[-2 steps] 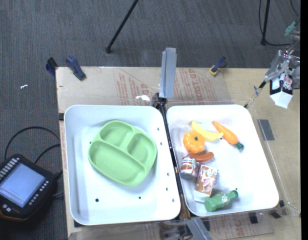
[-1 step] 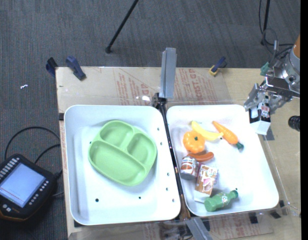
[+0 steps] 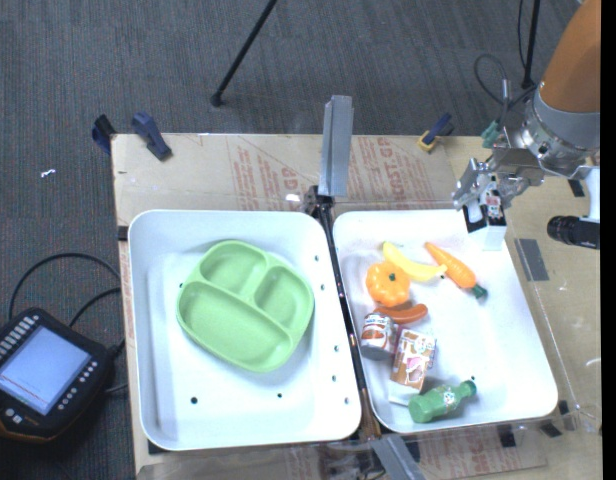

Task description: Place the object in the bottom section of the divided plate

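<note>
We judge the pick not yet begun: our pincer (image 3: 485,206), grip state unclear, hovers above the right bin (image 3: 518,348); next we descend onto the carrot (image 3: 454,266), leaving the green plate (image 3: 246,306) waiting

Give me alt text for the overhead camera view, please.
A gripper hangs over the right bin's far edge, above toy food: banana, carrot, pumpkin, can, carton, green bottle. In the left bin lies a green divided plate.

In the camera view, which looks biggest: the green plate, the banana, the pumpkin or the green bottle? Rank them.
1. Green divided plate, by far.
2. Green bottle and banana: look alike in length, too close to rank.
3. Orange pumpkin: shortest, though rounder.
</note>
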### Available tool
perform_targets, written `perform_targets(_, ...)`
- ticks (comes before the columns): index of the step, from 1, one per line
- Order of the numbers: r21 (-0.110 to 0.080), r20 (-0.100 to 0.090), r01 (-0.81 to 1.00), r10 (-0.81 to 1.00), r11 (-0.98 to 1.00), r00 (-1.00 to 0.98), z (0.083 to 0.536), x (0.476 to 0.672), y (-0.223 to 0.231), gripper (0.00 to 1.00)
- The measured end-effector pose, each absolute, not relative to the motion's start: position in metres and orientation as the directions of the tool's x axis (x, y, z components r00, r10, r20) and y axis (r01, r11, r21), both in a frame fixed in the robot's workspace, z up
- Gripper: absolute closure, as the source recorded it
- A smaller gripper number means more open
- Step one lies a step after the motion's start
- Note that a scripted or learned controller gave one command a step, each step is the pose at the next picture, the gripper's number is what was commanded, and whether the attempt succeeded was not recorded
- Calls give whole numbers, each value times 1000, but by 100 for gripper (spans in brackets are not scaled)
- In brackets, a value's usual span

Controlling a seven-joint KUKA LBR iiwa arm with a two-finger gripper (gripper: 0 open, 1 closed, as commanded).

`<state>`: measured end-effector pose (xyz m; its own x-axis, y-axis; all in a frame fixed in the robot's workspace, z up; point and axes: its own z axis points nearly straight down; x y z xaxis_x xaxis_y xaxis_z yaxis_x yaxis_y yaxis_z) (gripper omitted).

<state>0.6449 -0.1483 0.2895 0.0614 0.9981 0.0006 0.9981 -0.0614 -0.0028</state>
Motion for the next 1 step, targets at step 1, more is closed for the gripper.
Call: perform_targets(1, -4, 1, 997, 997, 71, -71, 288, 644, -118, 100)
